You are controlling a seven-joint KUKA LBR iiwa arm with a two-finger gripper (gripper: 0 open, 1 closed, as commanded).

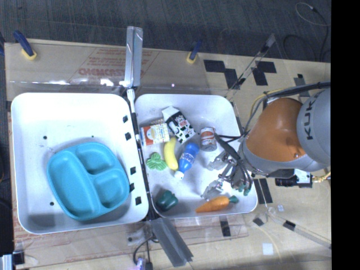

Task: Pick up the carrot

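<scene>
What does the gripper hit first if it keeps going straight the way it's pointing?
Likely the carrot: the gripper points down and left, its tips just above it. Depth is unclear from this angle, so it might meet the bin floor beside it.

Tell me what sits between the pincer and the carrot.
Nothing visible does. The pincer hangs right over the carrot near the right bin's front wall. The closest items, the blue bottle and the can, lie farther back, out of the path.
</scene>
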